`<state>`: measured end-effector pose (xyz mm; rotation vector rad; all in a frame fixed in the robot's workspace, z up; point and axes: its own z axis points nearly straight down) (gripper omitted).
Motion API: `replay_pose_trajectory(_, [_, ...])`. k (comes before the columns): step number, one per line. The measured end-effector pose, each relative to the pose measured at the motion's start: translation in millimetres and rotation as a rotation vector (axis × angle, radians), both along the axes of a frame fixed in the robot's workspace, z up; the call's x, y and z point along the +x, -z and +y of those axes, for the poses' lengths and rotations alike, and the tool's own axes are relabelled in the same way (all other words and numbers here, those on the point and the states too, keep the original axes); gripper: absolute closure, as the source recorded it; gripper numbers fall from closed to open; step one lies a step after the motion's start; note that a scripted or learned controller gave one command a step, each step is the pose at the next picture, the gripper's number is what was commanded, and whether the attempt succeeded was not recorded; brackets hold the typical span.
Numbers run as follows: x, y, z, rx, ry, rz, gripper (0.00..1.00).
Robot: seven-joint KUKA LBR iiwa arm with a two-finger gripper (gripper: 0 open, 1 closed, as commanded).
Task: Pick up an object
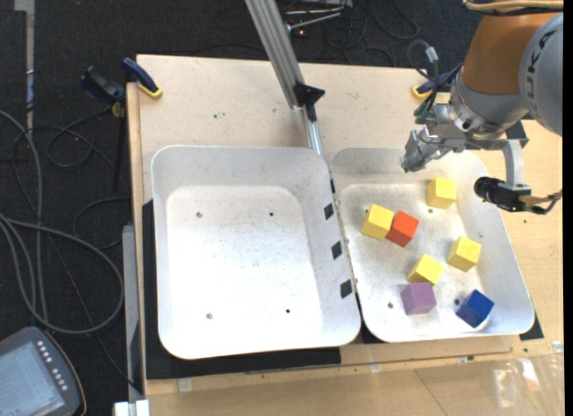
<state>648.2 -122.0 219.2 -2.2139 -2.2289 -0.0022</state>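
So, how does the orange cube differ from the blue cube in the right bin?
The orange cube is a warm orange-red, while the blue cube is dark blue. The orange cube touches a yellow cube on its left, whereas the blue cube stands apart from the others. The orange cube lies toward the bin's middle; the blue cube sits near the front right corner. Both are small cubes of similar size in the right bin.

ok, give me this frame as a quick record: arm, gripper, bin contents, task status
arm: reaches in from the right, over the right bin's far edge
gripper: above the right bin, nothing seen held
right bin contents: four yellow cubes, orange cube, purple cube, blue cube
touching: one yellow cube against the orange cube
left bin: no cubes seen
task status: no pick yet
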Motion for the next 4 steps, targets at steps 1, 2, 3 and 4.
replay_pose_trajectory(1, [-20,-6,39,0.0,0.0,0.002,1.0])
replay_pose_trajectory(2, [-46,2,85,0.001,0.0,0.003,1.0])
replay_pose_trajectory(3, [-63,-12,133,0.001,-0.002,0.001,1.0])
replay_pose_trajectory(4, [-85,-24,183,0.001,-0.002,0.002,1.0])
